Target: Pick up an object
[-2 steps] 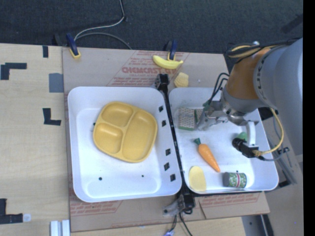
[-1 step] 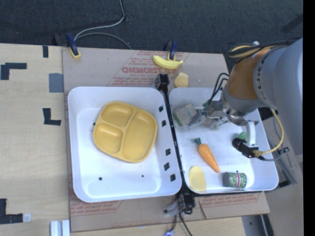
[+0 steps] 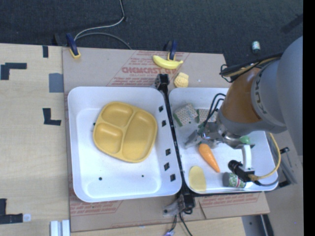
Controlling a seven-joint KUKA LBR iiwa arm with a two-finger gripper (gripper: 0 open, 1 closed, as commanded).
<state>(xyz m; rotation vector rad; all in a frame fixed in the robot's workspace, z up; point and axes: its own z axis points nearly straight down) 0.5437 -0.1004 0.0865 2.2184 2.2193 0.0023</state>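
The arm [image 3: 256, 102] hangs over the right bin [image 3: 268, 183]; whether its gripper [image 3: 204, 134] is parted cannot be told. Just below it lies the carrot [image 3: 208, 157], probably light, stiff and smooth, best pinched across its thicker middle.

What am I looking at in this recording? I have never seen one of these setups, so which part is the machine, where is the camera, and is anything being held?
The one camera sits above the bench, looking down at a slant. The big grey shape with the orange band is the robot arm, reaching in from the right. Its gripper hangs low over the right bin, close above a carrot; I cannot tell whether it holds anything. That bin also has a pale yellow piece and a grey patterned item. The left bin contains a yellow divided plate. A toy banana lies on the cardboard behind the bins.
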